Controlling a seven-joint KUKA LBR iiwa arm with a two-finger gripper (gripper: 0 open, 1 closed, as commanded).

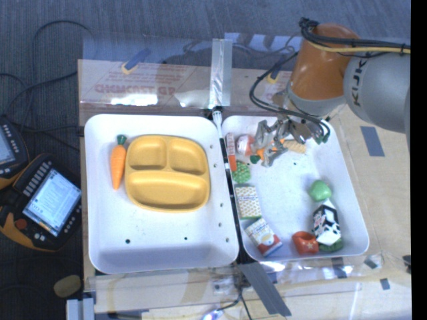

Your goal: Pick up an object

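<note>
My gripper (272, 143) hangs low over the far left part of the right bin (352, 179), below the orange wrist band (320, 69). Just beneath and beside it lie small items: a white and red piece (243, 144), an orange stick (231, 159) and a green lump (241, 173). I cannot make out anything held in the gripper. Further forward in the same bin lie a green patterned packet (247, 201), a small carton (262, 237), a red item (305, 243), a cow-patterned carton (327, 224) and a green ball (320, 191).
The left bin (100, 232) holds a yellow divided plate (167, 172) and an orange carrot (118, 165) to its left. A ridge (227, 199) separates the two bins. A handheld pendant (47, 202) lies off the bench at the left.
</note>
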